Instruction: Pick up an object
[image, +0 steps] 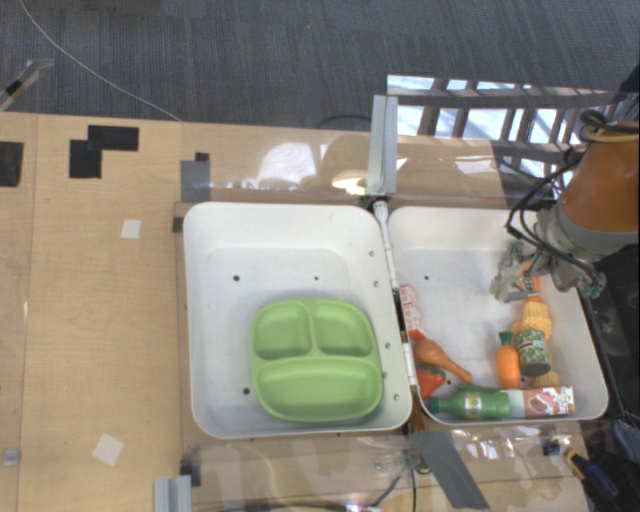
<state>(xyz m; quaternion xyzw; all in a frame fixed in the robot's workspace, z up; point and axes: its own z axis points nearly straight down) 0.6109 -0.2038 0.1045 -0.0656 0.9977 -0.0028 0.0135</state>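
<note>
in the right bin (450, 250) several small things lie near the front and right side: a yellow and orange bottle (536, 317) stands just above a small dark jar (533, 352), with an orange carrot-like piece (509, 366) beside it on the left. a green bottle (470, 403) lies flat along the front wall, and a red and white packet (545, 401) lies next to it on the right. an orange and red toy (434, 362) rests near the bin's left wall. the tool (515, 278) hangs over the right part of this bin, just above the yellow bottle; i cannot tell if it is wide or narrow, and nothing is seen held in it. the left bin (220, 250) carries a green divided plate (316, 358). both bins sit on the wooden table (90, 330).
</note>
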